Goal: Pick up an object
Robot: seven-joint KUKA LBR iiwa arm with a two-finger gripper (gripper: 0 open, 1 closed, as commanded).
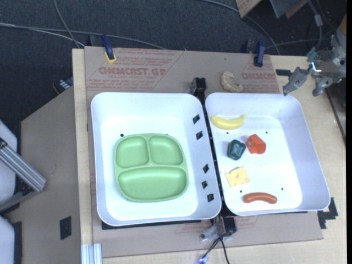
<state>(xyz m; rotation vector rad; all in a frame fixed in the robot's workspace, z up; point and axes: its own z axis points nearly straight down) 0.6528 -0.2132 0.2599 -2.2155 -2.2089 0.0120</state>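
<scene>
Nearest the camera, the sausage (259,198) lies loose in the right bin (308,164) beside cheese (237,176) and banana (228,121), while the gripper (305,81) hangs wide-fingered beyond its far corner, holding nothing

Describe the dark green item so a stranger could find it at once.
Look in the right bin, the one without the green tray. Near its middle, below the banana, sits the small dark green item. Its red neighbour lies just to its right.
</scene>
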